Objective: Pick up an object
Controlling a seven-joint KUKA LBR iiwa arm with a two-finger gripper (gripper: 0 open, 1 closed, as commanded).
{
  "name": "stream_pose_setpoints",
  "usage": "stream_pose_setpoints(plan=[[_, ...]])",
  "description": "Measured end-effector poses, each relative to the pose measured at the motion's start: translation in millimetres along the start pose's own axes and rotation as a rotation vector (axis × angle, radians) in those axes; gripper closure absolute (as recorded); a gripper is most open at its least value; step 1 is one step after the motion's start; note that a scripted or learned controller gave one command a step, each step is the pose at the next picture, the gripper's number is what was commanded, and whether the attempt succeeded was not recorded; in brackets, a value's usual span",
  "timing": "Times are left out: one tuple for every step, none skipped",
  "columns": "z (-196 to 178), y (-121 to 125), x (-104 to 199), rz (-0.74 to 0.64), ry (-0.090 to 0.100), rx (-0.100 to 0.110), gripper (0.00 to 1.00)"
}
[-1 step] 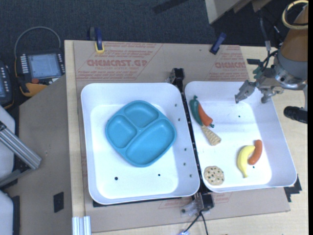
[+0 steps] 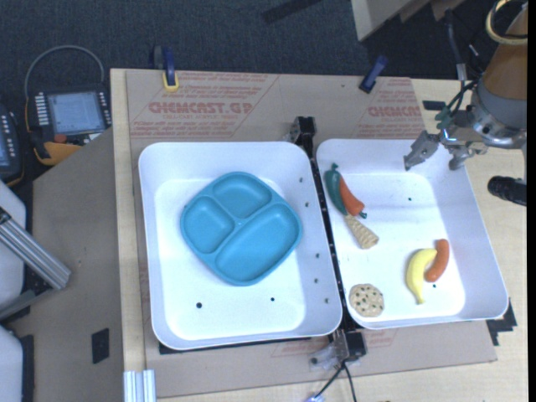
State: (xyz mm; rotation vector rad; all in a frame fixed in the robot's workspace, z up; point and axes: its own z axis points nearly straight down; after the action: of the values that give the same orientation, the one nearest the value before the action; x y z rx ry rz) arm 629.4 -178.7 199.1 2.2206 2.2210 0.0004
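In the right bin lie a carrot with a green top, a waffle cone, a round cookie, a yellow banana and an orange-red sausage resting against the banana. My gripper hangs open over the bin's far right corner, above the rim, with nothing between its fingers. It is well apart from every item, and the carrot is the closest one, to its left.
The left bin holds a blue divided plate. A black clamp sits between the bins at the far edge. A pendant with a screen lies off the bench at the upper left.
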Motion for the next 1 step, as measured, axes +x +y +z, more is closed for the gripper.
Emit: stream_pose_setpoints(plan=[[42.6, 1.3, 1.8, -0.001, 0.001, 0.006, 0.00]])
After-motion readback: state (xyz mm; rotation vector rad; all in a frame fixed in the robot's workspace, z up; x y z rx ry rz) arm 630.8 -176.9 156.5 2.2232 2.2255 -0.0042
